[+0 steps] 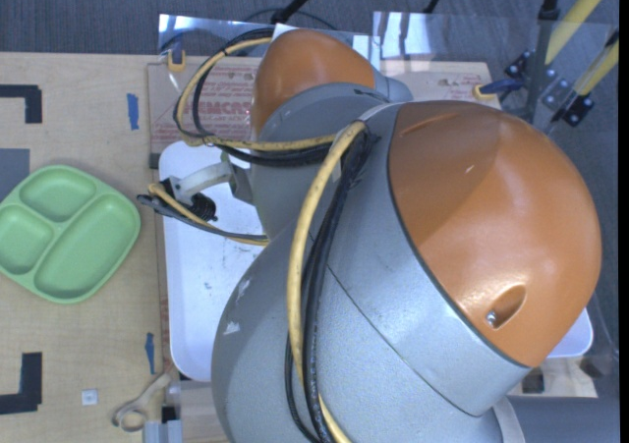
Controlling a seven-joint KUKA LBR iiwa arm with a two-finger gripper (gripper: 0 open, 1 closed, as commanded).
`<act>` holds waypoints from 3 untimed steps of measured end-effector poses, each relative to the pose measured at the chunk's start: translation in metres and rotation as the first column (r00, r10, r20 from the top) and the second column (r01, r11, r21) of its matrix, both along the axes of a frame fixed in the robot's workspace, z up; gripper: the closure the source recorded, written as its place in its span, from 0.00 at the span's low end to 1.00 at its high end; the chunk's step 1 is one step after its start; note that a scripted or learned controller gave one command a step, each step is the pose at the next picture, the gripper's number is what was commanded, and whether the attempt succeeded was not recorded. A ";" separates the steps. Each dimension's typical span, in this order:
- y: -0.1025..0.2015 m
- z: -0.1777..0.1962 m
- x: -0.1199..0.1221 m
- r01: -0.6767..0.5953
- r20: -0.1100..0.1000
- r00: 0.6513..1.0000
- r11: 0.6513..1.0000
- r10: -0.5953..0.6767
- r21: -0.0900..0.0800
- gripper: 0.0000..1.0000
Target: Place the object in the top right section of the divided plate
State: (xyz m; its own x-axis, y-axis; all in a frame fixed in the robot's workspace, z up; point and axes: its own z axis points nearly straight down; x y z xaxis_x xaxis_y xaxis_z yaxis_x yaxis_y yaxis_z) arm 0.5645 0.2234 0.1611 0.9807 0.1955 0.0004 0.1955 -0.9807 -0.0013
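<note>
1. The divided plate (67,233) is what I can make out of my task's things: pale green, rounded at the corners, with a raised rim.
2. It lies flat on the light wooden bench, at about nine o'clock in the camera view, turned slightly askew to the bench edges.
3. It has three sections: two small ones toward ten o'clock, side by side, and one long one running along its four o'clock side.
4. All three sections show bare green surface.
5. It sits just beside the left edge of the nearer white bin, not touching it.
6. The object I am meant to place I cannot pick out; my own arm covers most of the bins.
</note>
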 end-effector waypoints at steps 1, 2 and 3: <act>0.002 -0.073 -0.084 -0.037 0.005 0.999 0.999 0.037 0.000 1.00; 0.002 -0.073 -0.084 -0.037 0.004 0.999 0.999 0.037 0.001 0.00; -0.007 -0.073 -0.019 -0.541 0.004 0.841 0.841 0.541 -0.003 0.00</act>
State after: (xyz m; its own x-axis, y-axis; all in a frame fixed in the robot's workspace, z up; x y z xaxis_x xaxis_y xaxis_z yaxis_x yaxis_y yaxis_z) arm 0.5453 0.2160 0.0883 0.7189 0.6951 0.0042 0.6951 -0.7189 0.0023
